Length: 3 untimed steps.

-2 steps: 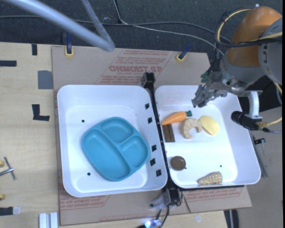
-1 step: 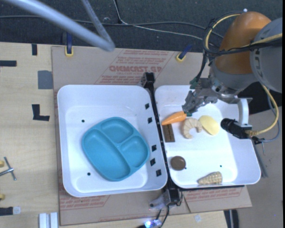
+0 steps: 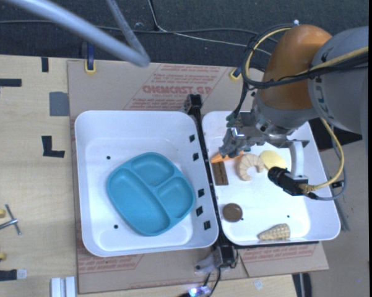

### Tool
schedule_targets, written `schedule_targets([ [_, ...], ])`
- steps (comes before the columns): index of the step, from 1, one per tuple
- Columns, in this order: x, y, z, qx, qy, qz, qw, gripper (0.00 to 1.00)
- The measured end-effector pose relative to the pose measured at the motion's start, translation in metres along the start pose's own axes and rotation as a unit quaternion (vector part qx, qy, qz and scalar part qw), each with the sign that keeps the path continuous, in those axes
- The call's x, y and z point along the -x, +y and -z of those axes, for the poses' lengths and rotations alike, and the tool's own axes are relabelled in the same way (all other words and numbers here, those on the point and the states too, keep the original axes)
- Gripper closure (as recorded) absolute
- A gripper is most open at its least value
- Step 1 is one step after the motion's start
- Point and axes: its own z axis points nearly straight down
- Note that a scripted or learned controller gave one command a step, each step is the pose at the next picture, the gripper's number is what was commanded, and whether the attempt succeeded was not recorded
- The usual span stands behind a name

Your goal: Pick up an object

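Over the right-hand shallow white bin (image 3: 322, 224), the grey arm with its orange band (image 3: 294, 57) reaches in from the right and hangs above the bin's upper half, its two-finger gripper (image 3: 231, 142) low near the bin's left wall. Whether the gripper is wide, narrow or holding anything I cannot tell, since its tip is a dark cluster of metal parts seen from above. Just below the gripper, against the bin's left wall, lies a small orange piece (image 3: 217, 158), close to it or touching; contact cannot be made out. Below that sits a flat brown rectangular block (image 3: 220, 174), also along the left wall. Near the bin's middle a pale tan croissant-shaped pastry (image 3: 249, 166) curls beside a pale yellow rounded object (image 3: 272, 159), the two touching or nearly so, with part of the yellow one hidden by the arm's hardware. A black cylindrical fitting with a yellow cable (image 3: 288, 181) hangs just right of them. Lower down, a round dark brown disc (image 3: 233, 212) lies apart from the others, and a beige ridged cone-like object (image 3: 273, 232) rests near the bin's bottom wall. The left-hand shallow white bin (image 3: 90, 135) holds a light blue plastic divided plate (image 3: 150, 192) with three compartments, tilted diagonally across the bin floor.
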Motion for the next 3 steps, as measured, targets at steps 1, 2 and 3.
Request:
schedule_targets([
  [1, -0.039, -0.02, -0.011, -0.001, 0.0, -0.001, 1.0, 1.0],
  [2, -0.096, -0.037, -0.007, -0.001, 0.0, 0.001, 1.0, 1.0],
  [3, -0.092, -0.036, -0.007, 0.0, -0.001, -0.002, 1.0, 0.0],
])
